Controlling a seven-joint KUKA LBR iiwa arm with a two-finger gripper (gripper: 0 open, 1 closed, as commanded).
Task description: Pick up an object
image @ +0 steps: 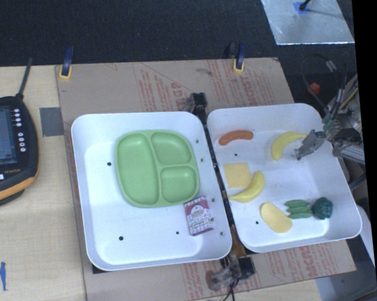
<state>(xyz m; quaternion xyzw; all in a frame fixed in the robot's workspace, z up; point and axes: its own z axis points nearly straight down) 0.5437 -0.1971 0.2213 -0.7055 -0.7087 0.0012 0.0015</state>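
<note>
yellow banana (285, 143) (beside fingers (304, 148))

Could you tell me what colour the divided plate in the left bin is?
The plate is light green, seen clearly in the camera view.

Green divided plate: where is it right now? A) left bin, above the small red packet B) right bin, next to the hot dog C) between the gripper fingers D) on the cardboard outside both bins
A: the green divided plate lies flat in the left bin, with the small red packet just below its lower right corner; the gripper is over the right bin.
</note>
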